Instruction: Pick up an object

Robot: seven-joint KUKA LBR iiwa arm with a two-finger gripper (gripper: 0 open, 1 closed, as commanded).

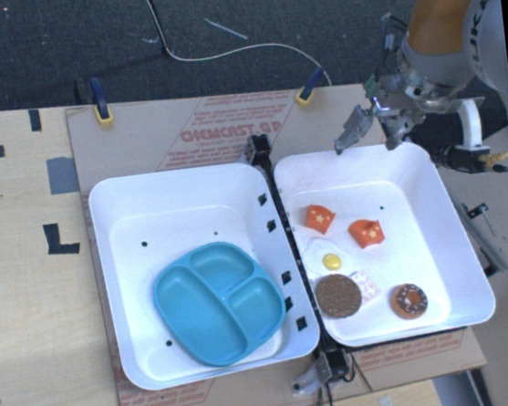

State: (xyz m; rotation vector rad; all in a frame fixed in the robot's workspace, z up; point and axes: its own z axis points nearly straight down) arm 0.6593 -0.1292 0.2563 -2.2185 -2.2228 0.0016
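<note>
above right bin (419,163) far rim: gripper (372,133) open, nothing held.

Arm (451,8) cut off by top edge; pale item (366,283) half hidden under brown disc (338,296).

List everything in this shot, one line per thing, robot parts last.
bins: 2, white, side by side on the bench
tray: 1, blue, three compartments, in the left bin
red pieces: 2, red-orange, upper middle of the right bin
yellow piece: 1, yellow, centre of the right bin
cookie: 1, dark brown, round, front of the right bin
doughnut: 1, brown, front right of the right bin
clamps: 2, blue and yellow, at the board's back edge
cable: 1, white, behind the bins
gripper: 1, grey, open, above the right bin's back rim
</note>
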